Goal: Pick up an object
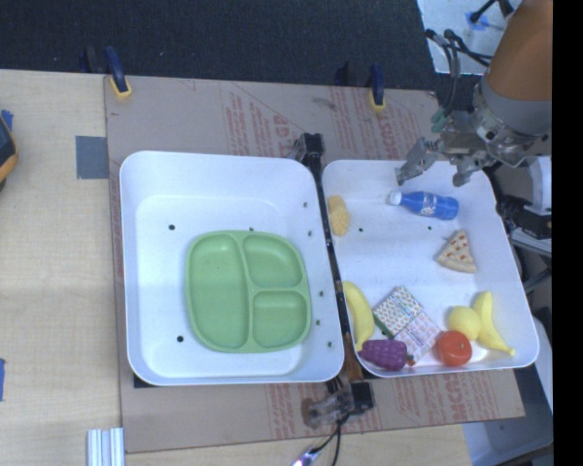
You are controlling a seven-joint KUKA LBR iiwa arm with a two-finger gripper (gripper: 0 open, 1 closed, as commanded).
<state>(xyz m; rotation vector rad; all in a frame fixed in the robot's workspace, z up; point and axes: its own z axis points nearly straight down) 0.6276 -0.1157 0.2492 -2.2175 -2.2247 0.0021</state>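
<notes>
**Open gripper above the blue bottle**

Gripper (437,171) hanging over the far end of the right bin (369,260), fingers spread apart, nothing between them. Just beneath and a little nearer the camera: small blue bottle (425,203), white cap pointing left, lying on its side on the bin floor, apart from the fingertips. Further out: pizza slice toy (457,252), corn piece (338,215), bananas (492,323), tomato (454,348), grapes (385,354). Green divided plate (246,291) in the left bin (146,260).
</notes>
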